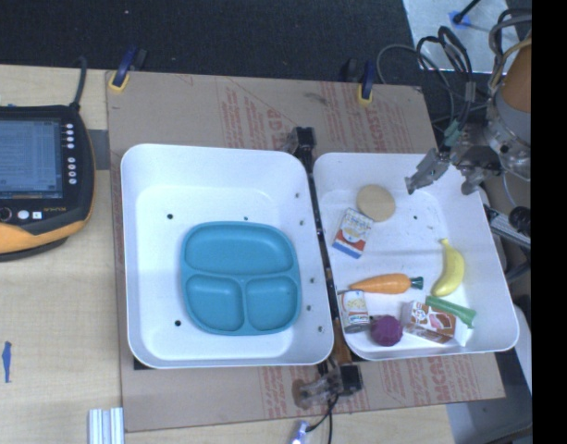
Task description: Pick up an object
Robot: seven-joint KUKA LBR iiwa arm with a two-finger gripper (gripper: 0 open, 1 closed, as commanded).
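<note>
- The cardboard sheet (pixel 265 109) covers the bench under both bins, held by clamps at its far edge.
- The left white bin (pixel 149 248) holds a blue sectioned tray (pixel 239 277), which lies flat near the bin's middle with three compartments facing up.
- The right white bin (pixel 491 257) sits just beside the left one, their rims touching along the middle seam.
- A teach pendant (pixel 33 178) with a lit screen rests on the bench, well left of the bins.
- The arm's gripper (pixel 447 172) hangs over the far right corner of the right bin with its two fingers spread wide apart and nothing between them; the left finger (pixel 424 176) points down toward the bin floor near the round tan cookie.
- A carrot (pixel 387 284) lies across the middle of the right bin, leafy end to the right.
- A banana (pixel 451 268) lies just right of the carrot, near the bin's right wall.
- A round tan cookie (pixel 376 203) rests in the far part of the bin.
- A small white carton (pixel 353 232) lies tilted just beside the cookie, on its near left.
- A flat snack packet (pixel 431 322) lies at the near edge, with a green stick (pixel 451 309) across its top.
- A small can (pixel 354 310) stands near the left wall, touching a purple plum-like fruit (pixel 387 330) on its right.
</note>
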